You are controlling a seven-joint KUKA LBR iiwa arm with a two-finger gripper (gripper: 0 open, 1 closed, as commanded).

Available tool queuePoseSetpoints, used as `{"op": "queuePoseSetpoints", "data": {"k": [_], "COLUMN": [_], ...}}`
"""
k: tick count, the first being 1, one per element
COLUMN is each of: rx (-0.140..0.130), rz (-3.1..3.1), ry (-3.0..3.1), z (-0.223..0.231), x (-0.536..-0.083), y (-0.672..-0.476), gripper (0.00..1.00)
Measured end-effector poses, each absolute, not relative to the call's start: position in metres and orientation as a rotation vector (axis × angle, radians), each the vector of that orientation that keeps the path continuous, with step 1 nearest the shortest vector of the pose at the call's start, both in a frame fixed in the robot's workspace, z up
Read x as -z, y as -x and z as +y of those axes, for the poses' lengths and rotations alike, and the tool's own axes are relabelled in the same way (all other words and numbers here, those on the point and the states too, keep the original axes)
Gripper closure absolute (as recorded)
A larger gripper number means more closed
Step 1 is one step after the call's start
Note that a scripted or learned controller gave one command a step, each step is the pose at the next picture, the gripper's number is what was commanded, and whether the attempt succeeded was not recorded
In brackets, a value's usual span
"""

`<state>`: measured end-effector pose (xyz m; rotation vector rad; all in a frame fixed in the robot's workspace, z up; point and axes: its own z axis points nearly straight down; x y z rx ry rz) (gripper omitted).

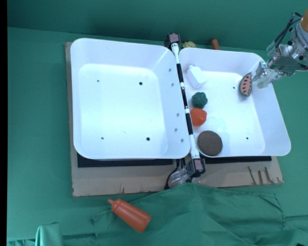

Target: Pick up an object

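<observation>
We see two bins (124, 50) of smooth, glossy white plastic on a flat sheet of matt brown cardboard (118, 184). Creased green cloth (205, 214) covers the worktop (36, 111). The round brown pad (210, 143) looks rough; the orange bottle (129, 214) is smooth plastic.

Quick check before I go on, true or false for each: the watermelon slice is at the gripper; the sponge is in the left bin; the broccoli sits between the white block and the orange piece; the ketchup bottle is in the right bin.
1. The watermelon slice is at the gripper. True; a firm grasp can't be confirmed.
2. The sponge is in the left bin. False: it lies in the right bin.
3. The broccoli sits between the white block and the orange piece. True.
4. The ketchup bottle is in the right bin. False: it lies on the green cloth in front of the bins.
</observation>
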<state>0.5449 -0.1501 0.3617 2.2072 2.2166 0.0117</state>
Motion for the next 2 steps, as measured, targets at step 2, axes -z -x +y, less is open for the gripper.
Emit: {"op": "queuePoseSetpoints", "data": {"k": [2], "rx": [0.005], "rz": [2.217], "ry": [-2.233], "z": [-0.172], "x": [-0.314], "y": [-0.476], "gripper": [1.0]}}
